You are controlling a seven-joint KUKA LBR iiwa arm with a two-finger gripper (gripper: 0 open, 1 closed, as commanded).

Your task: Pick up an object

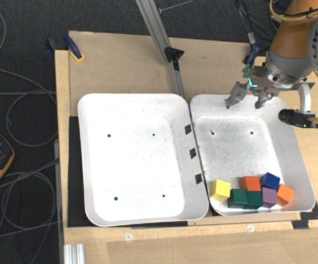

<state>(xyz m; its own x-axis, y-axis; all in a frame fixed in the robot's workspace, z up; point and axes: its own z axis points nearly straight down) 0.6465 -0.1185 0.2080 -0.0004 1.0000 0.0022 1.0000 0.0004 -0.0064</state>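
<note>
Several coloured blocks huddle at the near edge of the right bin (291, 147): a yellow block (221, 189), a green block (245, 198), a red block (252, 183), a blue block (270, 179), a purple block (269, 195) and an orange block (285, 193). My gripper (249, 99) hangs over the far rim of the right bin, well away from the blocks. Its two fingers are spread apart with nothing between them.
The left bin (93, 164) lies beside the right one. A slanted metal pole (158, 32) runs down to the gap between the bins at the back. Cables and a device lie on the floor to the left.
</note>
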